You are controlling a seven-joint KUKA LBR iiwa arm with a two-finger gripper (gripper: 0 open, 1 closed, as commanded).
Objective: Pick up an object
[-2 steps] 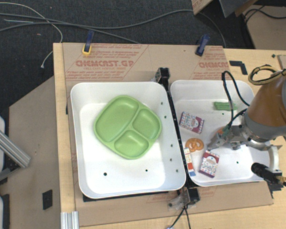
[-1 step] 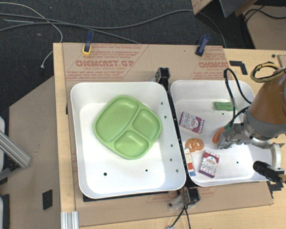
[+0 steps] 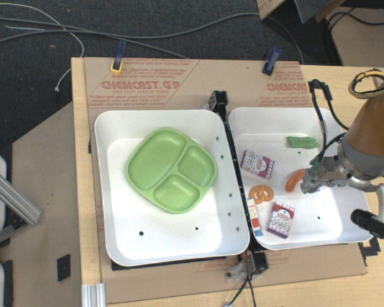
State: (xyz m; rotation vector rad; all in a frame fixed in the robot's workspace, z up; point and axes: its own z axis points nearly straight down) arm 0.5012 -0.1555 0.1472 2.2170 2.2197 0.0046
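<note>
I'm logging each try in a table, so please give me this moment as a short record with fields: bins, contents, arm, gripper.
left bin: holds a green divided plate
right bin: holds a green flat piece, an orange item, a pretzel-shaped piece, two small printed cartons
arm: reaches in from the right, over the right bin
gripper: low, right beside the orange item
jaws: state not readable
hold: nothing seen held

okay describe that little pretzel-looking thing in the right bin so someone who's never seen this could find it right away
Start at the right white bin, the one beside the bin holding the green divided plate. Near its left wall lie two small purple-and-white cartons, one farther back and one nearer the front. The pretzel lies between them: the bin's one tan, looped piece, unlike the solid orange item to its right.
</note>
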